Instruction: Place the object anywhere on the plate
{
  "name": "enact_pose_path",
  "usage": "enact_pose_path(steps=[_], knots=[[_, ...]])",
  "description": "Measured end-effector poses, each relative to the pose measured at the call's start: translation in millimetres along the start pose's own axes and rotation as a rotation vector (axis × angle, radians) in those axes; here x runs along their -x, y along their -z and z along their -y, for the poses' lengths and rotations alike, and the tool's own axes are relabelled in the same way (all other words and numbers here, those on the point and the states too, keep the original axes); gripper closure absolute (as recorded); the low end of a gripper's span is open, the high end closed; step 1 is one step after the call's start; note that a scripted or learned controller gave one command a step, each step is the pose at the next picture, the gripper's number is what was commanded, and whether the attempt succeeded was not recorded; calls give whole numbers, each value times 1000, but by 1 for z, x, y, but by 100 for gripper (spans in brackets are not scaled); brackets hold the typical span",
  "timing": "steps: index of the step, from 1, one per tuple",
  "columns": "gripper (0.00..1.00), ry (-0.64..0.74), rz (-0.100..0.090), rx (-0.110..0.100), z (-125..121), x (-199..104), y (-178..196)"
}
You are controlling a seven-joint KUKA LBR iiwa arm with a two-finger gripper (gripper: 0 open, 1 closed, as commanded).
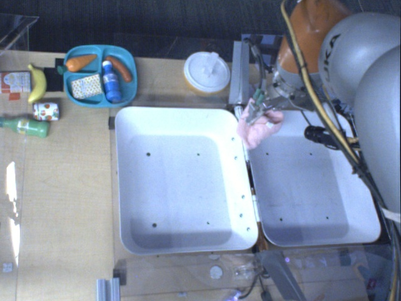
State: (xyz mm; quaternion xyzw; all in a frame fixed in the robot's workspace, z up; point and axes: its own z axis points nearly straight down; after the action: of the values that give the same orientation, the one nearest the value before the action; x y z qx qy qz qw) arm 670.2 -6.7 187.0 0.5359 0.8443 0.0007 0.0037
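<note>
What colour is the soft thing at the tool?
Pale pink; the soft thing hangs at the tool, seen in the camera view.

Arm [351, 74] reaches in from right; jaws clamp pink object [258, 129].

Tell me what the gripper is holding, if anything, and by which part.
The gripper holds a pink soft object, pinched at its top edge. The rest hangs below the fingers, over the gap between the two bins.
</note>
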Motion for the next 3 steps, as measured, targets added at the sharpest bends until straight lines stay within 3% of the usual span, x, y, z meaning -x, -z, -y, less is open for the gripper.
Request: enact_pose_path(steps=[1, 2, 3], knots=[[100, 7, -3, -1, -2, 0, 39], [100, 410, -5, 0, 4, -59, 44], [100, 811, -6, 1, -8, -114, 38]])
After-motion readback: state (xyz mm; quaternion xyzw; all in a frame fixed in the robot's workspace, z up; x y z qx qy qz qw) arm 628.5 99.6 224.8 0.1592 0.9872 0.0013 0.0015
